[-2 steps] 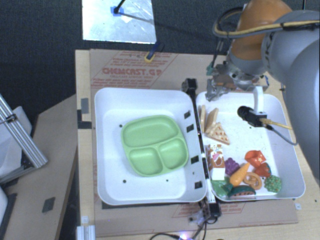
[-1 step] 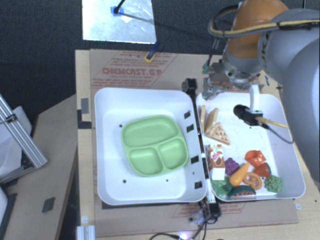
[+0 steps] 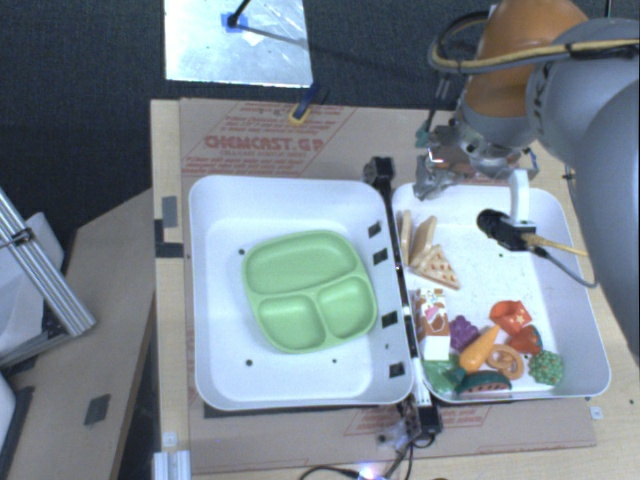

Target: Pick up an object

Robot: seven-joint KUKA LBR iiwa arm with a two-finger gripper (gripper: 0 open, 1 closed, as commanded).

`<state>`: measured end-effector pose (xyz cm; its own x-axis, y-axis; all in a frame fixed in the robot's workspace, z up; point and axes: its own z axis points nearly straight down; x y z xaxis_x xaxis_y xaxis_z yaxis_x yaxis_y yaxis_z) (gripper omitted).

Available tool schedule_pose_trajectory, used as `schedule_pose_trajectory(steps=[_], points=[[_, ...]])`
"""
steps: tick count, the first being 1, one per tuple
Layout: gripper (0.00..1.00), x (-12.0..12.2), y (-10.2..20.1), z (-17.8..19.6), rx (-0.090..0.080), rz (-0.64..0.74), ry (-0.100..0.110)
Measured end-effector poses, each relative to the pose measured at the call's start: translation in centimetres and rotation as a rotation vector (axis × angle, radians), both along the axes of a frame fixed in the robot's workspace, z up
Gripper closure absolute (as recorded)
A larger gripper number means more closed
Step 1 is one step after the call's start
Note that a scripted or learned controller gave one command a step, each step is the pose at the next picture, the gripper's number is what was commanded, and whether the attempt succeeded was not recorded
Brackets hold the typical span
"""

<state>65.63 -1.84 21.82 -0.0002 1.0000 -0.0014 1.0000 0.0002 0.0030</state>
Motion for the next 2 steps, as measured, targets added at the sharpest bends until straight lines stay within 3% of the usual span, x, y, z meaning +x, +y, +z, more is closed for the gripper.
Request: schedule_pose_trajectory(steps=[2], points=[[1.00,-0.99,1.51,0.39,0.001,0.005,0.000]])
